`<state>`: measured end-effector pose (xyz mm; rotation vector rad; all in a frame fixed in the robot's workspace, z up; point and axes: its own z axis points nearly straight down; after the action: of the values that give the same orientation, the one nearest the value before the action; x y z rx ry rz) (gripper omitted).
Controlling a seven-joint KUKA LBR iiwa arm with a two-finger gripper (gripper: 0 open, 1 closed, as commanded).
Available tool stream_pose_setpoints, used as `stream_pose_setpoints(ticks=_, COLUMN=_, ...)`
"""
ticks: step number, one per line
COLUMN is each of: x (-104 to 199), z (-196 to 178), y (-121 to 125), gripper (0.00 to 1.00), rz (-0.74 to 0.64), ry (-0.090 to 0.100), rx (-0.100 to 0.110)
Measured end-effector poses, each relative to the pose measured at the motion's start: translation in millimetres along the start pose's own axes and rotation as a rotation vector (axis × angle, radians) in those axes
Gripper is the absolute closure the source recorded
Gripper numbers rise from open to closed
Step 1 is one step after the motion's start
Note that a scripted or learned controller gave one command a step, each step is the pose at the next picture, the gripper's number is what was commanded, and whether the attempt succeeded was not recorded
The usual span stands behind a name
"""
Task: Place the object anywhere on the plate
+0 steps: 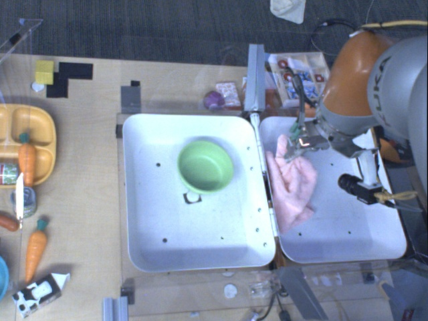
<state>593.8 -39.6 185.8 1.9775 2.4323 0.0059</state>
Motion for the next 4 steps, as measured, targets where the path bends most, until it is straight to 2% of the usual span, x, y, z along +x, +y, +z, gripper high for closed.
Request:
stream_pose_setpoints(ticks=1, x=42, z=-65, y=-37, gripper=1.0, rz=0.078, ry=0.001, rx=-0.002)
stream_pose_setpoints(ticks=2, x=96, z=-120, y=38, gripper=1.0, rz=-0.131, ry=0.001, rx=-0.005)
stream_pose_setpoints(ticks=3, x=159, z=2, y=54, gripper=1.0, rz=-0.405, ry=0.004, rx=0.003)
stream_pose_setpoints(ticks=4, x=159, z=2, y=54, gripper=0.0, rz=-0.405, ry=0.004, rx=0.002)
